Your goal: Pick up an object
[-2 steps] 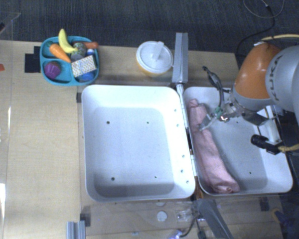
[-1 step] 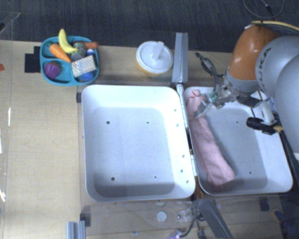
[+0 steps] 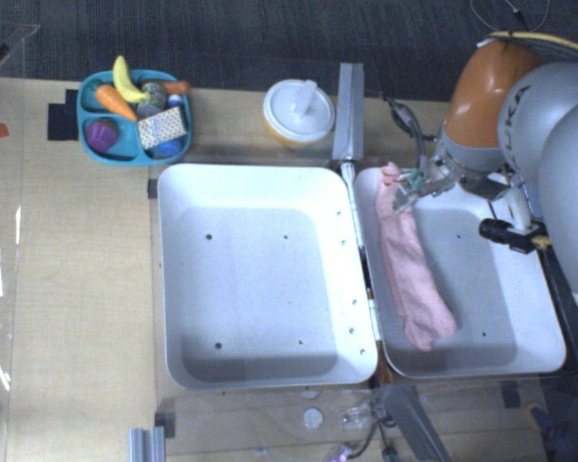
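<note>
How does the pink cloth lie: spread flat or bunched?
Bunched: the pink cloth forms a long rumpled strip along the right bin's left side.

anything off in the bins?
Pink cloth in the right bin is bunched along the bin's left wall, its top end lifted at the hand, rest trailing on the floor. Nothing spilled or damaged.

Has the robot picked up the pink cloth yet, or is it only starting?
Done: the gripper has reached the top end of the pink cloth in the right bin. In hand: it seems to be pinching that end. Left: lifting, since most of the cloth lies on the bin floor.
</note>
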Controlling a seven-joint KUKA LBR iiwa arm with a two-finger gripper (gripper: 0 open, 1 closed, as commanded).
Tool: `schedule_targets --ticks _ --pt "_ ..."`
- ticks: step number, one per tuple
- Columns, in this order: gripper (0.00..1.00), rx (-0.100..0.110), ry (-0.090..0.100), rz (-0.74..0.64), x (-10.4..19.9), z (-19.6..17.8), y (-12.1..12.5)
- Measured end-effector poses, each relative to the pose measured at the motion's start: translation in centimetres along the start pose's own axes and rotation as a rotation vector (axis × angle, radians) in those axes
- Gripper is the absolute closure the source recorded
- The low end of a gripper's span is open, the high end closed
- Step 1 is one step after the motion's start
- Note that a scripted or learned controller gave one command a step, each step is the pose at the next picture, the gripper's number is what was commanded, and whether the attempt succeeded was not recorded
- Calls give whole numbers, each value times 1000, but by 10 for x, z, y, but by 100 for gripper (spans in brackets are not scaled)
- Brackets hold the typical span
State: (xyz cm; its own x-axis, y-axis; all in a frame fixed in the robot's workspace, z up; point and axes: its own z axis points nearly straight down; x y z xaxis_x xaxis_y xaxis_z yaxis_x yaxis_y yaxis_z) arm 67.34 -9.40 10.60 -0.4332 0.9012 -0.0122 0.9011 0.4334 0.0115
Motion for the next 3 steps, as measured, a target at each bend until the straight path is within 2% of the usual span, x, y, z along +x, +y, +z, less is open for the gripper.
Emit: schedule_targets --ticks 1,2,3 --pt "100 0 6 -17 20 -83 9" --pt "100 1 8 -273 40 -81 18" --pt "100 0 7 -261 22 -81 3"
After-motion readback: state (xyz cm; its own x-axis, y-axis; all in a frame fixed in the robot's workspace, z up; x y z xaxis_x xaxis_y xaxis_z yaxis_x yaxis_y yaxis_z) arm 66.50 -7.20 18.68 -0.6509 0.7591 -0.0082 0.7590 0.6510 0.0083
